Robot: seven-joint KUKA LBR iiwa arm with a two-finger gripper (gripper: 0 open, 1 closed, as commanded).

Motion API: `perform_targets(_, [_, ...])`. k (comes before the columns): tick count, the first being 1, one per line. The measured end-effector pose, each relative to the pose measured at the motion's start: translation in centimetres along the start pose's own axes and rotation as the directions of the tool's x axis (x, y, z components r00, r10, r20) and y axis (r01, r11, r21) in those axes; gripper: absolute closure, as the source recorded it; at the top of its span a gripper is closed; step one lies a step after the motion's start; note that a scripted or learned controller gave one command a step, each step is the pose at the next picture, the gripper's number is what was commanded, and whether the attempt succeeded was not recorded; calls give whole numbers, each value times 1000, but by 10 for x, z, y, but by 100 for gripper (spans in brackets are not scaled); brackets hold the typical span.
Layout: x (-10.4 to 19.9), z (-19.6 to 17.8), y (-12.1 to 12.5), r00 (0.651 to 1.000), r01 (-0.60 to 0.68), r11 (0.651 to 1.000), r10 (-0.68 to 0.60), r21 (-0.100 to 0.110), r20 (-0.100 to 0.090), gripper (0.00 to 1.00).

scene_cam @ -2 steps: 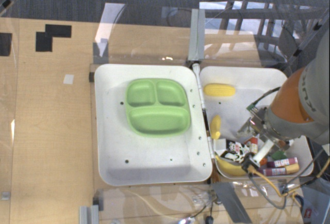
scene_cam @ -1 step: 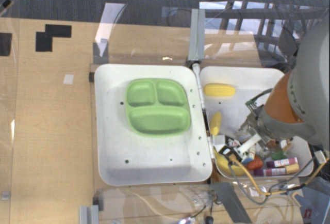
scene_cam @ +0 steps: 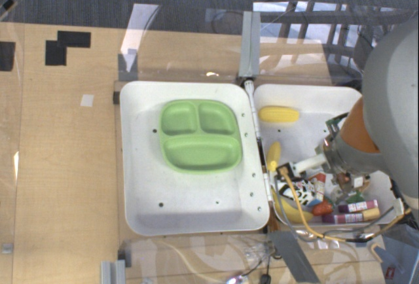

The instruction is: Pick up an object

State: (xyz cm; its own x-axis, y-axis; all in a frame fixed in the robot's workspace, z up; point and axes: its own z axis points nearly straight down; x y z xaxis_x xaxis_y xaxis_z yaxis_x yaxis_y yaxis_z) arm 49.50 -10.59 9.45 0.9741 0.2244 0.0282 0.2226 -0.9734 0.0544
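- The arm, a broad smooth grey mass with an orange band, covers the right bin's far right side and runs off the view's right edge.
- The gripper hangs low over the clutter in the right bin's near half; its tip is lost among wires and small parts, so whether it is apart, together or clamped on anything cannot be told.
- Just beside the gripper, a heap of small objects fills the right bin's near end and is hard to separate: a black-and-white patterned toy, a red rounded piece, and a maroon-and-yellow tube lying flat.
- A curved yellow banana-like shape lies under the heap, partly covered by it.
- A smaller yellow piece stands against the bin's left wall.
- A smooth yellow oblong object lies alone in the right bin's far half, well apart from the gripper.
- The left bin, a shallow white tray with rounded corners, bears a matt green divided plate with three compartments.
- Both bins rest on a pale wooden bench.
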Motion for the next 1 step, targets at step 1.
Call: perform_targets(1, [11, 3, 1, 999, -32, 999, 32, 4, 11, 0])
